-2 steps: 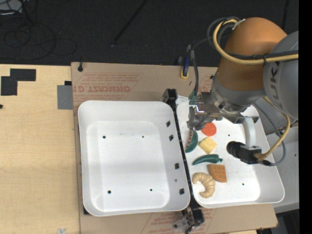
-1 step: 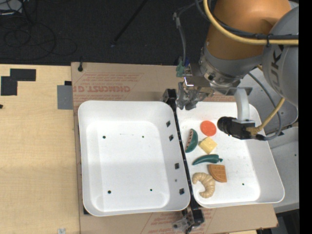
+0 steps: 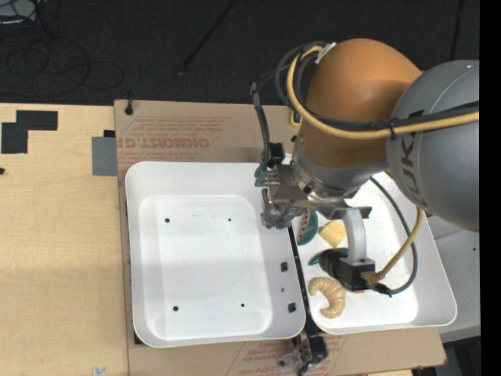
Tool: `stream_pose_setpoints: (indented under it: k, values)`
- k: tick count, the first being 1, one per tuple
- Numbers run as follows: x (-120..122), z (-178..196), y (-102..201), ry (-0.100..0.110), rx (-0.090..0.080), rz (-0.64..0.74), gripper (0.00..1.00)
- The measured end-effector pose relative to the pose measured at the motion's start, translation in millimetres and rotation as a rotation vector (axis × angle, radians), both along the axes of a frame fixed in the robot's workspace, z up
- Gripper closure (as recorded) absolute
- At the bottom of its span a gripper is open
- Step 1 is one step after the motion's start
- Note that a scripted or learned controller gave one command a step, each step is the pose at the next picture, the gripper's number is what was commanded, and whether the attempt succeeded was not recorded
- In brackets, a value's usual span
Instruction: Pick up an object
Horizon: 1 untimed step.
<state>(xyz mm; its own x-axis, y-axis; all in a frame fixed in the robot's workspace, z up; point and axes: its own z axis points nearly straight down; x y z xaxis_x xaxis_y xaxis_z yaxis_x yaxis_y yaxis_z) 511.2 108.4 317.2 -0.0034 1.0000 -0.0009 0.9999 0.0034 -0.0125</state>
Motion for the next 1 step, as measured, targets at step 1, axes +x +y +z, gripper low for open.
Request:
stream_pose_setpoints:
  k: [1]
  values:
    - [-0.4, 88.5, -46.5, -0.019, 0.0, -0.006, 1.0]
